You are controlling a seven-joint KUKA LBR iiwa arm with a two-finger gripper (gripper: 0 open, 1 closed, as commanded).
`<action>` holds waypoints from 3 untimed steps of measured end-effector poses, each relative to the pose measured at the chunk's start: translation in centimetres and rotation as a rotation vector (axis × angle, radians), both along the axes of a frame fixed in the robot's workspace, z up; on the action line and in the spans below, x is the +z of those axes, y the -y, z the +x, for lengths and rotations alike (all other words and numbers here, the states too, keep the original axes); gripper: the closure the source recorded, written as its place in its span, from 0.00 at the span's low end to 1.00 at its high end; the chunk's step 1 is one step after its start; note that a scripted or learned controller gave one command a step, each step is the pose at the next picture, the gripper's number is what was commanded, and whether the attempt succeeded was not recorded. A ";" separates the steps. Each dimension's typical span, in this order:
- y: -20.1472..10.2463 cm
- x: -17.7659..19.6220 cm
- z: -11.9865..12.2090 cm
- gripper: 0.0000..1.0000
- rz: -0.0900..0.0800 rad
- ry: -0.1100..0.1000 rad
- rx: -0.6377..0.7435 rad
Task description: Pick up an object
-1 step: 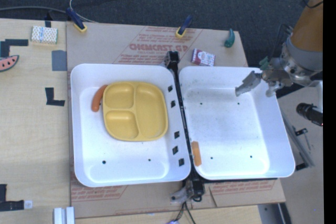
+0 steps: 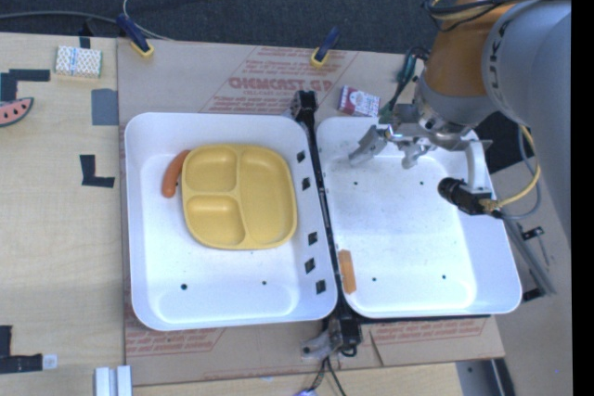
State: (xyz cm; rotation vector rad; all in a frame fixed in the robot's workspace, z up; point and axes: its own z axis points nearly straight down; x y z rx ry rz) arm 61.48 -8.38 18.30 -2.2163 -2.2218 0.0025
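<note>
Gripper (image 2: 390, 146) hung spread, grasping nothing, over the right bin's (image 2: 483, 292) far end. Nearest object, a small orange piece (image 2: 346, 271), lay at that bin's near-left wall, well apart. Risk: fingers striking the wall, piece slipping away.

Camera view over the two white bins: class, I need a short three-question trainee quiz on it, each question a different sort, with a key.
1. True or false: the yellow divided plate lies in the left bin.
2. The small orange piece in the right bin lies by which wall? A) far wall B) wall beside the left bin C) right wall
3. Fill in: the gripper is over the ___ bin.

Key: 1 true; 2 B; 3 right.
</note>
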 end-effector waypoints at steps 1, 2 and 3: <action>-2.5 0.1 -0.3 0.00 -0.001 0.001 0.000; -6.9 0.1 -3.5 0.00 -0.001 0.001 0.000; -9.0 0.1 5.3 0.00 -0.002 0.003 -0.001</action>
